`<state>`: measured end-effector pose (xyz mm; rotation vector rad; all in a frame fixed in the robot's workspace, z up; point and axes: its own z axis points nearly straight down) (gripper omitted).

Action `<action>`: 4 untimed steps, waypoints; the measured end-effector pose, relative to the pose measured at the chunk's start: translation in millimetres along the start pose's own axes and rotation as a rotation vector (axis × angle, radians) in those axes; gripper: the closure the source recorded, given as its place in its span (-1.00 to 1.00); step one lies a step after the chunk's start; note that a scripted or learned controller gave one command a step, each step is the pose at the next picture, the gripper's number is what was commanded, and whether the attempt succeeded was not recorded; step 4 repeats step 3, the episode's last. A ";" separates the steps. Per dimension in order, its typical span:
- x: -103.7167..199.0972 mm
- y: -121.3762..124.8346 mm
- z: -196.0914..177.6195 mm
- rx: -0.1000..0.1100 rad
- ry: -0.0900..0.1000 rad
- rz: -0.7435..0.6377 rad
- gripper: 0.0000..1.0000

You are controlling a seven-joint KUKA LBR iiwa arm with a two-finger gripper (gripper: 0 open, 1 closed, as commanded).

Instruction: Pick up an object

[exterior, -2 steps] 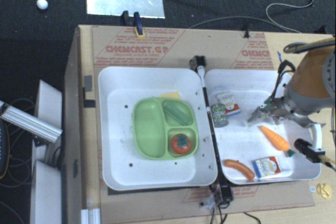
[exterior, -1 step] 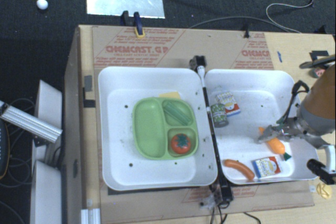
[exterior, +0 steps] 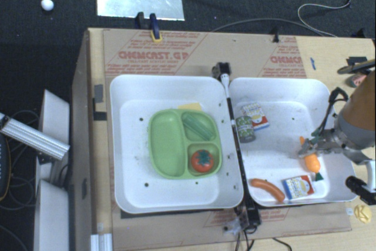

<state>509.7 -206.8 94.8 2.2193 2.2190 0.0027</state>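
The arm (exterior: 358, 120) reaches into the right bin (exterior: 282, 94) from the right. Its gripper (exterior: 310, 149) hangs low over the bin's right half. Right under the gripper's tip lies a small orange carrot-like piece (exterior: 313, 163), touching it or nearly so; I cannot see whether it is held. Just below sits a small carton with a red and green label (exterior: 298, 187). An orange-red sausage (exterior: 267, 188) lies at the bin's front edge. A dark can (exterior: 245, 129) and a small white packet (exterior: 255, 114) sit by the bin's left wall.
The left bin (exterior: 135, 97) holds a green divided plate (exterior: 167, 144) with a red tomato (exterior: 202, 160) and a green vegetable (exterior: 198, 125) in its compartments. A yellow piece (exterior: 191, 107) peeks out behind the plate. Cables run past the arm on the right.
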 end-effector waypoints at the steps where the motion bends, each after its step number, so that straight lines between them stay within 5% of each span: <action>1: 71.4 -9.5 -118.4 -0.001 0.001 -0.004 1.00; 2: 125.8 -21.5 -111.0 0.002 0.001 -0.005 1.00; 3: 179.8 -21.7 -145.8 0.001 0.002 -0.004 1.00; 4: 179.8 -21.7 -145.8 0.001 0.002 -0.004 1.00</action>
